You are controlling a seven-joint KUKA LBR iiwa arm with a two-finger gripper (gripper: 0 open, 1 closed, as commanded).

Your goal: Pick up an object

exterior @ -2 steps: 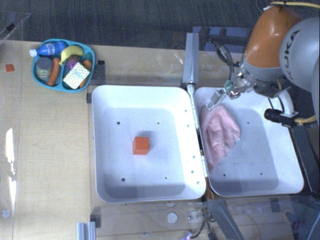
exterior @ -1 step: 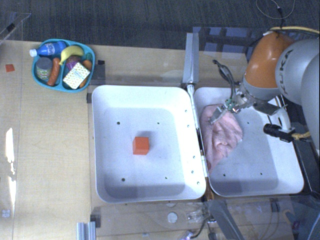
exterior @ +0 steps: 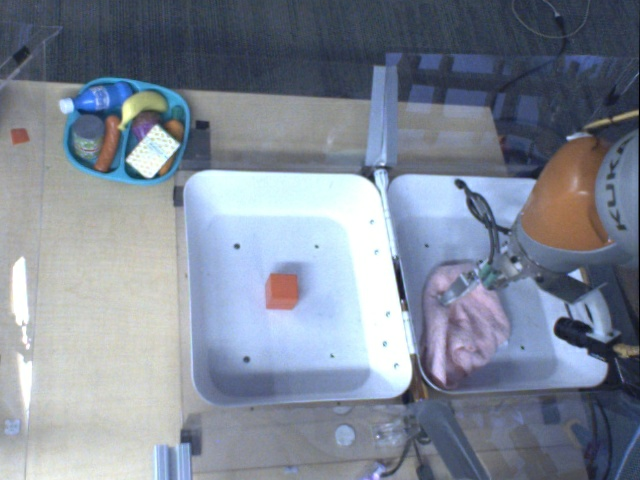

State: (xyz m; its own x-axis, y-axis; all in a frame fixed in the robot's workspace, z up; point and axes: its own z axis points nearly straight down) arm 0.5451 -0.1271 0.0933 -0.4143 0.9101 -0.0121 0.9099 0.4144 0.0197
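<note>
Grey arm (exterior: pixel 580 218) over pink cloth (exterior: pixel 462 328)

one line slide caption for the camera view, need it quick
KUKA arm's gripper over a pink cloth in the right bin; orange block in the left bin.

The scene is lit brightly and evenly from above, so that the two white bins (exterior: pixel 290 218) are rendered almost without texture, and only soft, faint shadows are cast, such as the pale one beside the orange block (exterior: pixel 283 291). A streak of glare is seen on the desk (exterior: pixel 100 318) near the left edge, a sheen is caught on the arm's orange band (exterior: pixel 565 203), and the dark floor (exterior: pixel 250 18) at the top is left dim. The picture is moderately sharp but grainy, and small details around the pincer (exterior: pixel 478 278) are softened.
</note>
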